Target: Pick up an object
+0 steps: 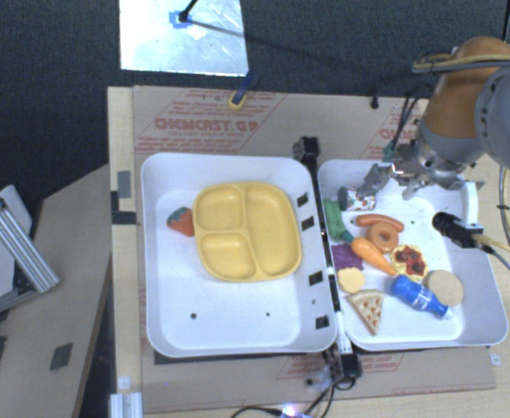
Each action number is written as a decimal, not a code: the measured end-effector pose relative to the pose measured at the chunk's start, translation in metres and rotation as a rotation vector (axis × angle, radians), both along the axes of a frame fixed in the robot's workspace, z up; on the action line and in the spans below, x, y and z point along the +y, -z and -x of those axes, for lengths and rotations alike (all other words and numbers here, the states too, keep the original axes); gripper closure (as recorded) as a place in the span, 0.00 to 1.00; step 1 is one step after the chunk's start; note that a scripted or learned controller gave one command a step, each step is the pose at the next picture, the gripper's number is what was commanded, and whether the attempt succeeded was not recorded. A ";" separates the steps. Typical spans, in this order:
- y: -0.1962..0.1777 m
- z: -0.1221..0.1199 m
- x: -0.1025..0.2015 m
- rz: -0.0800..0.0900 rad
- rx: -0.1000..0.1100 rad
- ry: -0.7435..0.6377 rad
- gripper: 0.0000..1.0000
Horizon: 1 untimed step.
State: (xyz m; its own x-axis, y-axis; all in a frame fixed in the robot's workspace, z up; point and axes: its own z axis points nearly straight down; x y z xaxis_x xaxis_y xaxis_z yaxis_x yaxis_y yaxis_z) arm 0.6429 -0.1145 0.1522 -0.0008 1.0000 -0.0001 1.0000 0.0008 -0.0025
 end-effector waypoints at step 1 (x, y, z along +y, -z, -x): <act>0.043 0.001 0.006 -0.001 0.000 -0.003 0.00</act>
State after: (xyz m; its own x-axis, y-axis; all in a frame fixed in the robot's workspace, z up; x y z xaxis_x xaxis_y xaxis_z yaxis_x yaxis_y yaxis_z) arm 0.6422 -0.1086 0.1088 -0.0036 1.0000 0.0004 1.0000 0.0036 -0.0025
